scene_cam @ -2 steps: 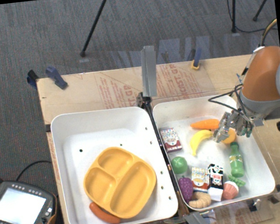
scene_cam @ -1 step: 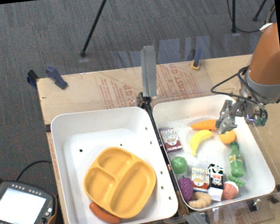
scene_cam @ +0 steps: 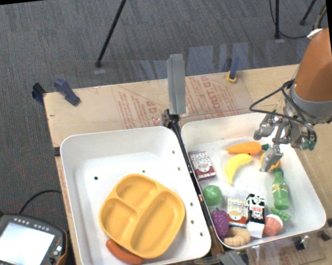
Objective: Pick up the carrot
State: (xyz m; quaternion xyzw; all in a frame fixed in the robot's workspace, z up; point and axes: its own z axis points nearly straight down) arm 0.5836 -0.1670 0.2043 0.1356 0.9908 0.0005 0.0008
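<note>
From above, the left bin point(scene_cam: 78, 154) holds a yellow divided plate point(scene_cam: 142, 214) with a reddish sausage point(scene_cam: 124, 253) tucked under its near-left edge. The right bin point(scene_cam: 214, 130) holds the carrot point(scene_cam: 245, 148) at its far side, a banana point(scene_cam: 238, 165) just near of it, a small carton point(scene_cam: 202, 164) to the left, a green apple point(scene_cam: 212, 194), grapes point(scene_cam: 220, 220), two more cartons point(scene_cam: 246, 209) and a green bottle point(scene_cam: 280, 190). The carrot is orange, lying flat, its green top pointing right. The gripper point(scene_cam: 272, 159) hangs just right of the carrot; its fingers look parted, with nothing visibly between them. The items in the near right corner crowd together and are hard to identify.
</note>
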